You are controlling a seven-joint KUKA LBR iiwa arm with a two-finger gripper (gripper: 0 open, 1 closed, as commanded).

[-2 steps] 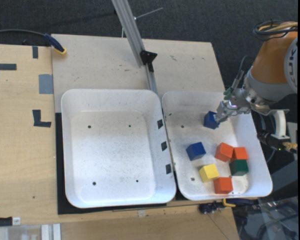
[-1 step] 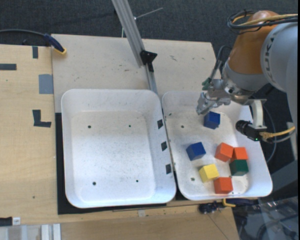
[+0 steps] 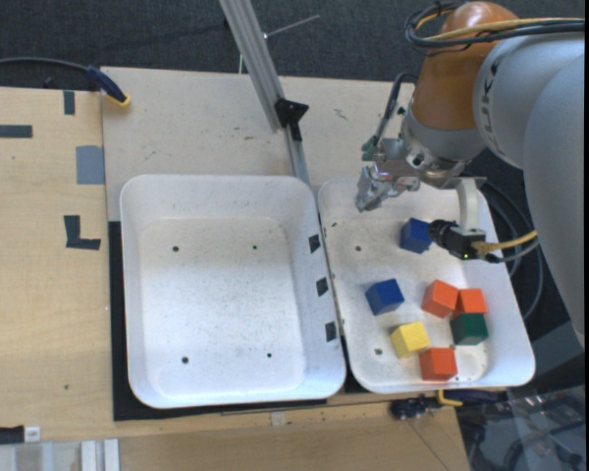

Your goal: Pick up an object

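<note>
We see no brand, label or readable writing anywhere. The gripper (image 3: 370, 196) hangs over the far left corner of the right bin (image 3: 358, 346); we cannot tell its state. The blocks lie in that bin, all near-cubes with no clear long axis: a blue cube (image 3: 415, 235) far, just right of the gripper, another blue cube (image 3: 384, 295) in the middle, a yellow cube (image 3: 409, 339) near it, and to the right a cluster of orange cubes (image 3: 440, 298) and a green cube (image 3: 468, 329). The left bin (image 3: 216, 292) sits beside it on a pale wooden bench (image 3: 39, 292) bearing grey tape patches (image 3: 89, 164).
</note>
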